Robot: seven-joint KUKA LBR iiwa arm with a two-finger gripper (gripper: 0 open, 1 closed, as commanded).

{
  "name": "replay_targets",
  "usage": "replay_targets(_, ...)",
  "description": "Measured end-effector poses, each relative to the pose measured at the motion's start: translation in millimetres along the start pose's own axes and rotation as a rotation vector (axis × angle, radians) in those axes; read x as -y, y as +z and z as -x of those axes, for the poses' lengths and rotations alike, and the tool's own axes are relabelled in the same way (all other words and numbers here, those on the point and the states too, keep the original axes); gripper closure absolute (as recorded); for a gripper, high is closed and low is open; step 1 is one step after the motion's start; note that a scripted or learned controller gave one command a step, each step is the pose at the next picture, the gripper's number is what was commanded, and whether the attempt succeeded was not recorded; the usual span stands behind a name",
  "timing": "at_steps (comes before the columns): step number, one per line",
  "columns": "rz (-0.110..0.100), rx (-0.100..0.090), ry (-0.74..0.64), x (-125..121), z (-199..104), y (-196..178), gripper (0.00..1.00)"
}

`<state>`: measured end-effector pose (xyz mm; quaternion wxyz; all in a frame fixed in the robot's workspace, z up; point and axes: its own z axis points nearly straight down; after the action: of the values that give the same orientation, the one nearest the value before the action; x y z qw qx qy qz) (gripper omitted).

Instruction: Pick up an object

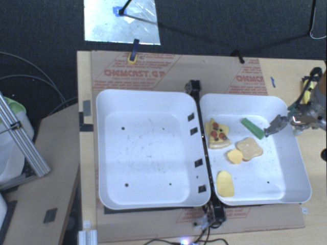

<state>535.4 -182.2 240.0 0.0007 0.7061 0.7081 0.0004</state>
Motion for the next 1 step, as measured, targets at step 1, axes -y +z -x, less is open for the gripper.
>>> replay_targets(1, -0.008, -0.006, -0.007, 7.3, -82.0, 82.6, 0.00)
